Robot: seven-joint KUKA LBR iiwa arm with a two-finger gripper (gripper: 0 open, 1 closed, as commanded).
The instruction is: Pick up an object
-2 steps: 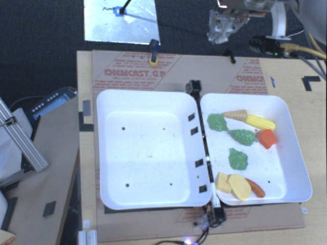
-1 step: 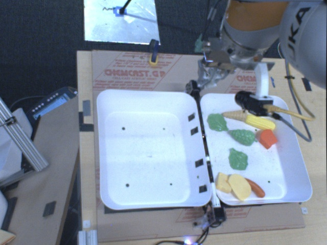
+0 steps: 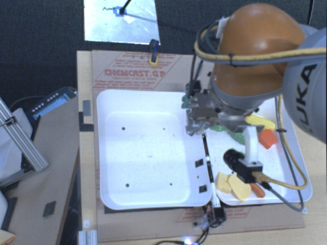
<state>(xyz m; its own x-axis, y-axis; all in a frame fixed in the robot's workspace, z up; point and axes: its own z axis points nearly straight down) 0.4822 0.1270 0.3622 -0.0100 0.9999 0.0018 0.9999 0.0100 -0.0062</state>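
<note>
Two white bins on the table [image 3: 87,152] — I see the left bin [image 3: 148,152] bare, the right bin [image 3: 291,172] holding the objects. Tool [image 3: 196,117] sits over the divider between them (arm's orange band [image 3: 258,40] blocks much of it); open or closed, I can't tell. Yellow pieces [image 3: 231,185] near the front edge, orange block [image 3: 267,138] and green item [image 3: 236,135] further back.

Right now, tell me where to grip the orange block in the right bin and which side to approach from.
Take the orange block across its short flat sides, coming straight down from above. It lies apart near the right bin's far right wall, so a side approach would probably hit the wall. A yellow piece sits close behind it, so keep the fingers off that side.
</note>
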